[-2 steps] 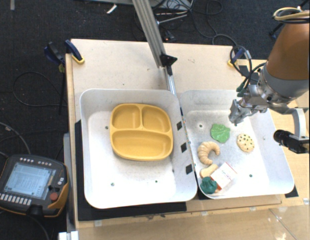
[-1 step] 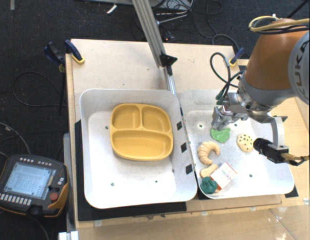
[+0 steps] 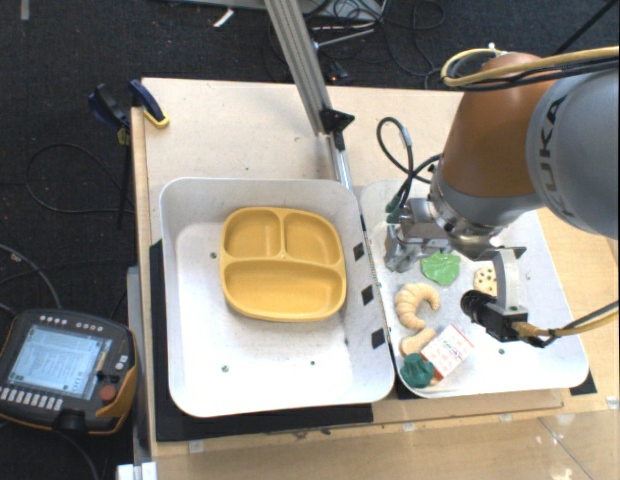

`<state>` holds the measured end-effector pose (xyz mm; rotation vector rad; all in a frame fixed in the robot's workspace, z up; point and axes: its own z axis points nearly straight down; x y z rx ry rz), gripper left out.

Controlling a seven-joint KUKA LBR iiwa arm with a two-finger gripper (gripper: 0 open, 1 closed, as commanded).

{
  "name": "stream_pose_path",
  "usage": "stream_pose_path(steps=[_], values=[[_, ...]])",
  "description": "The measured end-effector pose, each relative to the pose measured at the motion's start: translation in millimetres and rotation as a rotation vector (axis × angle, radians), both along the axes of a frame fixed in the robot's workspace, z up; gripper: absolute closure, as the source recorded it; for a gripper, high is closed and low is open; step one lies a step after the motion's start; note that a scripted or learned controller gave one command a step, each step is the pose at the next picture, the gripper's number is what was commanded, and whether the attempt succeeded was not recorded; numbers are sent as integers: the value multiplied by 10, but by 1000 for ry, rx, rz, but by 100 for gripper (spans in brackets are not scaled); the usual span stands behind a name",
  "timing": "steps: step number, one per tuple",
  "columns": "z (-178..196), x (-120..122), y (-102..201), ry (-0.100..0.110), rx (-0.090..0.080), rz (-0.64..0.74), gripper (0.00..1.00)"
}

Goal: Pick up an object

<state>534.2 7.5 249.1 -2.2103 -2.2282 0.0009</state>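
- On the left of the bench, we see the left bin [image 3: 190,268], and inside it a yellow divided plate [image 3: 284,264] that lies flat, near the middle.
- A slanted metal pole [image 3: 300,58] crosses the top of the view and ends just above the place where the two bins meet.
- In the right bin [image 3: 560,363] we see the small things of the task: a green leaf-shaped piece [image 3: 441,267], a croissant [image 3: 418,303], a dark green piece [image 3: 418,371], a small white and red packet [image 3: 449,349] and a spotted cracker-like piece [image 3: 485,279].
- The gripper [image 3: 400,251] hangs low over the upper left part of this bin; the grey arm [image 3: 550,148] comes in from the right and hides much of the bin behind it.
- We cannot tell how the gripper stands, because the wrist covers it partly, and we see nothing caught in it.
- The nearest thing is the green leaf-shaped piece, just beside the gripper on its right; the croissant lies just below the gripper, toward the front of the bench.
- The croissant is curved, and its long axis runs about from back to front; we judge that a grasp across its narrow middle is the easier one.
- We judge that the pick is not yet done: all the things lie on the bin floor.
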Motion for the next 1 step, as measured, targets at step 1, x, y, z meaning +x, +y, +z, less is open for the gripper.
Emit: stream_pose_path(steps=[1], values=[[-151, -1, 527, 1, 0, 0, 100]])
